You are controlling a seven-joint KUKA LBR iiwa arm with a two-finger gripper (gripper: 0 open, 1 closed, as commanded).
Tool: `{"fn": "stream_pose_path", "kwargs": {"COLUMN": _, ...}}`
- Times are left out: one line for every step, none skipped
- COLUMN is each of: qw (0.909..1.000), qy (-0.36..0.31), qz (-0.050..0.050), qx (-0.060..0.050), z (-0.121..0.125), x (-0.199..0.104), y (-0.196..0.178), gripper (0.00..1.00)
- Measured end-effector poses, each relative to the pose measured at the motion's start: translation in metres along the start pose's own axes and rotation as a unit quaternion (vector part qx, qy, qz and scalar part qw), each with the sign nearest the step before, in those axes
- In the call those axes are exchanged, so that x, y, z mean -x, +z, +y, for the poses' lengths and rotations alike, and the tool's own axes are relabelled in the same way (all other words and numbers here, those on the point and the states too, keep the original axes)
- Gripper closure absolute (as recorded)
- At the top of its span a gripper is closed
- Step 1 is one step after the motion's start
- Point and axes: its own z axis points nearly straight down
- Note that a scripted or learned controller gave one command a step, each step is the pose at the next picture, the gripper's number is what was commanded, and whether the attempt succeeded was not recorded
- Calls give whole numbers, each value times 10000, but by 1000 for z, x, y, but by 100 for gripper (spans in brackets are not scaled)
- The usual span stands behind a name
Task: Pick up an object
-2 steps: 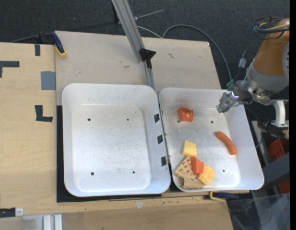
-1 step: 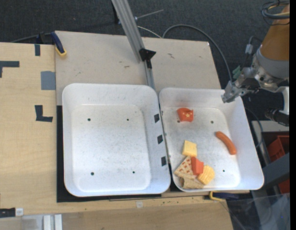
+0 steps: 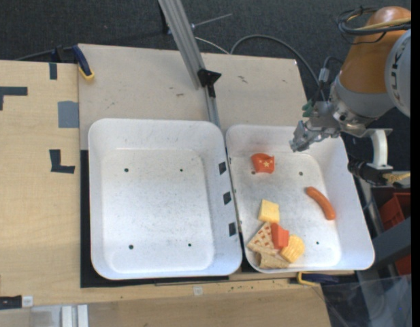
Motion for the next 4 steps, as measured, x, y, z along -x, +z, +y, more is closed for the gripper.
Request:
{"fn": "stream_pose_path", "kwargs": {"qw": 10000, "qy": -5, "qz": 1, "qx": -5, "z": 8, "x": -53, "y": 13, "gripper": 100}}
{"fn": "stream_pose_path", "kwargs": {"qw": 10000, "qy": -2, "qz": -3, "qx": -3, "z": 8, "x": -100, "y": 20, "gripper": 100}}
{"fn": "stream_pose_path", "kwargs": {"qw": 10000, "qy": -11, "qz": 5, "qx": 3, "z": 6, "x": -158, "y": 8, "gripper": 100}}
{"fn": "stream_pose_path", "kwargs": {"qw": 10000, "qy": -12, "qz": 3, "qx": 5, "z": 10, "x": -214, "y": 0, "gripper": 100}}
